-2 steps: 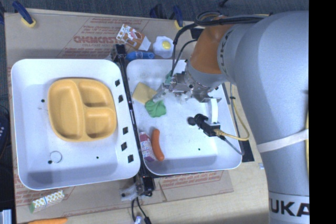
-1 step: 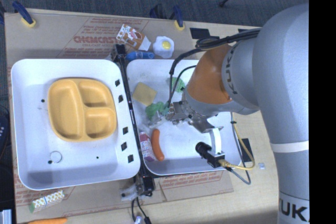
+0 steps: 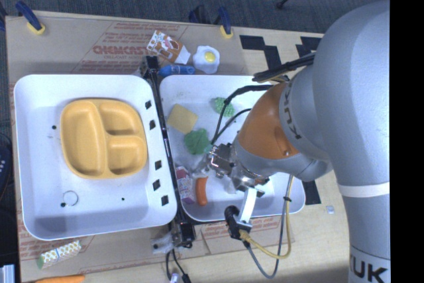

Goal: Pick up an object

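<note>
2 shallow white bins sit side by side on the counter (image 3: pixel 99 53). The left bin (image 3: pixel 26 142) holds a yellow divided tray (image 3: pixel 103 137) near its centre. The right bin (image 3: pixel 199 83) holds several small things: a pale yellow block (image 3: pixel 181 118) toward 10 o'clock, a light green piece (image 3: pixel 220 105) toward 12 o'clock, a darker green leafy piece (image 3: pixel 196 141) near the middle, and an orange carrot-like piece (image 3: pixel 201 190) toward 7 o'clock, its long axis running from 12 to 6 o'clock. A reddish scrap (image 3: pixel 183 177) lies just beside the carrot at its 10 o'clock. The grey arm with its orange band (image 3: pixel 265 132) covers the bin's 3 o'clock half, and the end effector (image 3: pixel 222 166) hangs low just at the carrot's 2 o'clock; I cannot tell how it stands or whether it has hold of anything. Beyond the bins, at 12 o'clock, lie a printed packet (image 3: pixel 162 45), a blue item (image 3: pixel 175 69) and a white-and-yellow piece (image 3: pixel 207 57).
</note>
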